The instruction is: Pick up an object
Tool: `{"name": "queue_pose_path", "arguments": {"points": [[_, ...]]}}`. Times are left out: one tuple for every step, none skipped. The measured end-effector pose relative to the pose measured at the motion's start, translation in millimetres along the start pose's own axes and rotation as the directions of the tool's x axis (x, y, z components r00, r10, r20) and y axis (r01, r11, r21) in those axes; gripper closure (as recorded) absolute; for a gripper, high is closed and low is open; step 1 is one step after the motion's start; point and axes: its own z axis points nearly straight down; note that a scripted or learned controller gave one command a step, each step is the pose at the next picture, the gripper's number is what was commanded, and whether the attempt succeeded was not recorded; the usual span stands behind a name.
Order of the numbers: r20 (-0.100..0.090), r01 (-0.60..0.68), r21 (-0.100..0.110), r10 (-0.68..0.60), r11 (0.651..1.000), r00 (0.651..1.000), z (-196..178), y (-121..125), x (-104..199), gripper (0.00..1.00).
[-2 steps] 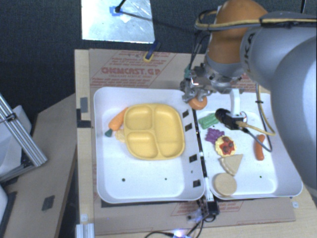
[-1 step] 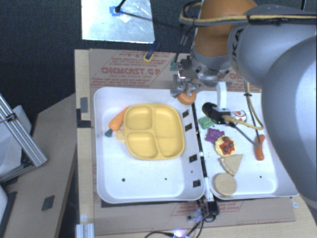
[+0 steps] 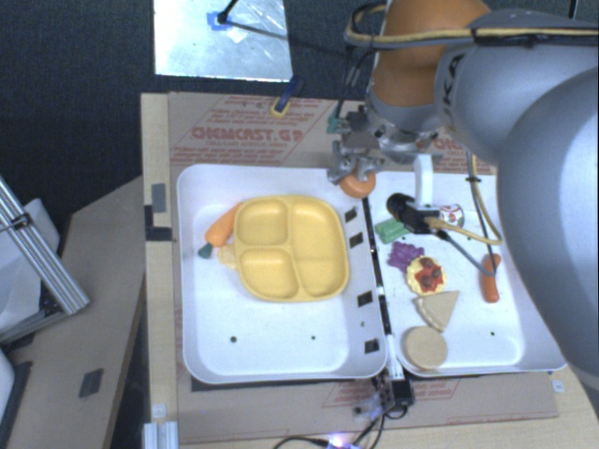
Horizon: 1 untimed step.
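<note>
My gripper (image 3: 354, 170) hangs over the far end of the divider between the two bins. A small round orange piece (image 3: 357, 186) sits at its fingertips, and the fingers look shut on it. In the left bin (image 3: 190, 279) lies a yellow divided plate (image 3: 285, 248) with a carrot (image 3: 221, 225) against its left edge. The right bin (image 3: 524, 330) holds a green piece (image 3: 388, 228), purple grapes (image 3: 405, 253), a small pizza round (image 3: 426, 274), a tan wedge (image 3: 438, 309), a round cracker (image 3: 424, 347), an orange sausage (image 3: 489, 279) and a white die (image 3: 451, 216).
The big grey arm covers the right bin's far right side. A shiny metal sheet (image 3: 223, 26) lies beyond the bench at the back. A metal frame (image 3: 33, 251) stands at the left. The left bin's near half is bare white floor.
</note>
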Motion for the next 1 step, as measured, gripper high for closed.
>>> {"name": "queue_pose_path", "arguments": {"points": [[0.001, -0.002, 0.003, 0.002, 1.000, 1.000, 8.4, -13.9, -2.8, 1.00]]}}
